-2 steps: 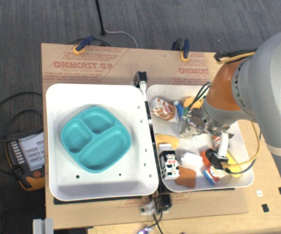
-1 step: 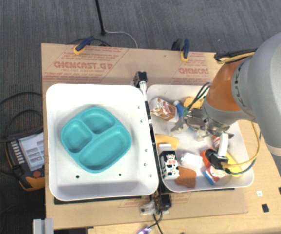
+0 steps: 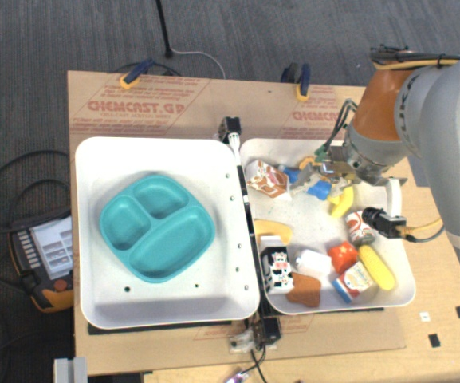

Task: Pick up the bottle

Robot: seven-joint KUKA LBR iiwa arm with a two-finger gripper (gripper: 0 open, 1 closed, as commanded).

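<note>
The right bin (image 3: 405, 294) holds a jumble of toy groceries. A small black-and-white cow-patterned bottle (image 3: 276, 268) stands near the bin's front left corner, beside the divider. My gripper (image 3: 328, 164) hangs low over the far part of the right bin, above a blue piece (image 3: 319, 189) and a yellow piece (image 3: 341, 202). It is well apart from the cow-patterned bottle, which lies toward the near left of it. Nothing can be seen held in the gripper.
Around the bottle lie a yellow wedge (image 3: 272, 230), a white block (image 3: 312, 260), a brown lump (image 3: 305, 290), a red tomato (image 3: 343, 255), a red-white can (image 3: 359, 227) and a yellow corn cob (image 3: 377, 266). A snack packet (image 3: 268, 179) lies at the far left. The left bin (image 3: 94, 294) holds a teal divided plate (image 3: 158, 226).
</note>
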